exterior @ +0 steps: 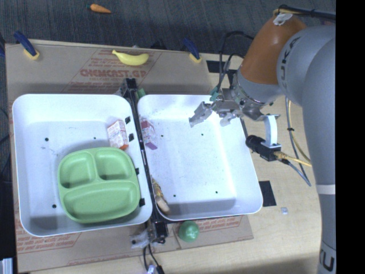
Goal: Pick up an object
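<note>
A small red-and-white packet (147,132) lies at the left wall of the right bin (245,201). The gripper (212,116) hangs well apart from it over that bin's far end, its 2 fingers spread with nothing between them. In the left bin (23,170) sit a green divided tray (100,184) and another packet (117,133).

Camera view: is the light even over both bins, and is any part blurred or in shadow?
In the camera view the light is soft and mostly even; the left bin has grey shadow along its inner walls, the green tray casts a faint shadow, the gripper looks slightly blurred, and the floor at the top is dark.
</note>
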Tool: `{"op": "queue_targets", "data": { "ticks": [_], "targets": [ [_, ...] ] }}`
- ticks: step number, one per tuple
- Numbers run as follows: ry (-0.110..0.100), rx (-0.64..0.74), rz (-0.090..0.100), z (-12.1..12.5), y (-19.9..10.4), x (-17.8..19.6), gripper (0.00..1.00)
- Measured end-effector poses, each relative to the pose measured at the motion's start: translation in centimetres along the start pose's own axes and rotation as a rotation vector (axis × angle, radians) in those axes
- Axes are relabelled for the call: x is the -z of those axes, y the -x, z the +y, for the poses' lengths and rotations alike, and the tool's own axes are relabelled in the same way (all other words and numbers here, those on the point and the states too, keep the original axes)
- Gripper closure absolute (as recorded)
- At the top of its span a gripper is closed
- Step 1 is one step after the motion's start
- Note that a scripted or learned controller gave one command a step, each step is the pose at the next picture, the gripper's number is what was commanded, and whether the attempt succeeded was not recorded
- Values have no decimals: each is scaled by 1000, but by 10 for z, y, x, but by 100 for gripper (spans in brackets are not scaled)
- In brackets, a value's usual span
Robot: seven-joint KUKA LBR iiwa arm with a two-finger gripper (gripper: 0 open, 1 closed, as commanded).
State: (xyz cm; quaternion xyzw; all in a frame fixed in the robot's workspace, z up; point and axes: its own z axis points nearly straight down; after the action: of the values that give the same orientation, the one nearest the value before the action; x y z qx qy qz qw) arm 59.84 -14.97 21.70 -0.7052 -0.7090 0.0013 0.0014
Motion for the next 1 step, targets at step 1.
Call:
{"op": "queue_targets", "data": {
  "ticks": [1],
  "targets": [
    [-2, 0, 0, -56, 20, -69, 0]
  ]
}}
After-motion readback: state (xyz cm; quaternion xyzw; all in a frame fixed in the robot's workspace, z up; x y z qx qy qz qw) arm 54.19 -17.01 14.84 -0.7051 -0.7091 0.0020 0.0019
